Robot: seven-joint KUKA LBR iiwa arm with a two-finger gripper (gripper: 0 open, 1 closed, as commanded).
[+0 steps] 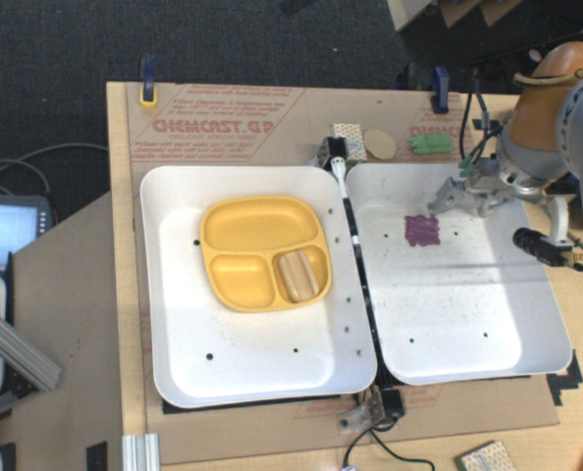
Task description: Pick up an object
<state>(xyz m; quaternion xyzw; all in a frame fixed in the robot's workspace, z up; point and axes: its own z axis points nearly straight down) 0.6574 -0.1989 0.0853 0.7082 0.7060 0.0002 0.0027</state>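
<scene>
A small purple object [421, 230] lies flat in the right bin [468, 332], in its far half. My gripper [460, 202] hangs just to the right of and behind it, near the bin's far rim, open with nothing between its fingers. In the left bin [174, 332] stands a yellow divided plate [262, 226]. A tan block [296, 274] rests in the plate's near right compartment.
On the bench behind the bins lie a green piece [430, 144], a round tan disc [380, 145] and a small white patterned piece [345, 131]. Blue clamps [440, 88] grip the board's far edge. The arm comes in from the right.
</scene>
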